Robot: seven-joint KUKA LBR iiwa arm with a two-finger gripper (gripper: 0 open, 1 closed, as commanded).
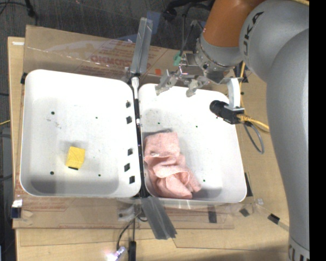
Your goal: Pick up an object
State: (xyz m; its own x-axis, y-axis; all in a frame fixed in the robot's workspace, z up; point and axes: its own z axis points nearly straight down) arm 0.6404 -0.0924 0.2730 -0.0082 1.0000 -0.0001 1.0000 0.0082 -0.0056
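In the left bin [38, 91] we see a small yellow block [75, 157] near its near-left corner; in the right bin [223, 140] a crumpled pink cloth [165, 165] lies against the left wall. Our gripper [177, 86] hangs over that bin's far edge, fingers apart and holding nothing (well clear of both things). We'd come nearer, centre over the cloth's bunched middle, then descend straight.

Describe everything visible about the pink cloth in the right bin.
The pink cloth is a soft, terry-looking fabric, crumpled into loose folds rather than spread flat. It lies on the floor of the right bin, against that bin's left wall near the front corner. The gripper hangs over the bin's far edge, apart from it.
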